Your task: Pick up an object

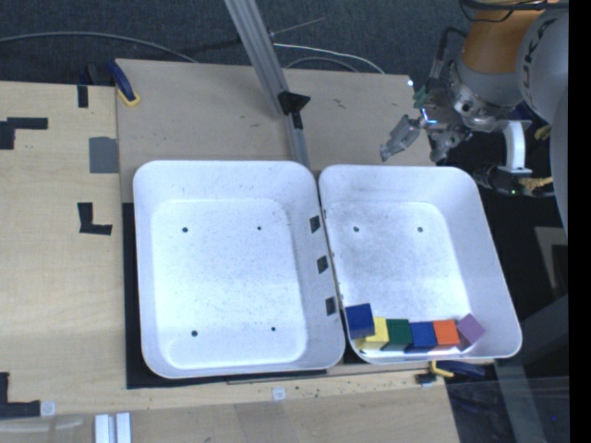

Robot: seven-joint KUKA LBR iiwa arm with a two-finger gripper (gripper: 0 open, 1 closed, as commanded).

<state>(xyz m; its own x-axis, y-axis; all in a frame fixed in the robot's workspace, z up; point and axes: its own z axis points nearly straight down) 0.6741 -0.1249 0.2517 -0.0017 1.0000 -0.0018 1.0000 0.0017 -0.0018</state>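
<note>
Gripper [413, 137] hangs at two o'clock above the right bin [462, 247]; its grip state I cannot tell. Coloured blocks [411, 330] line that bin's five o'clock edge. Tan surface [55, 183], dark floor [111, 12] with cables beyond.

Two smooth, speckled white plastic bins [226, 178] are sitting on a matt, pale wooden table [55, 247].

I'm seeing my grey arm [545, 44] wearing its orange band, black cables looping above, metal gripper [420, 141] glinting.
</note>
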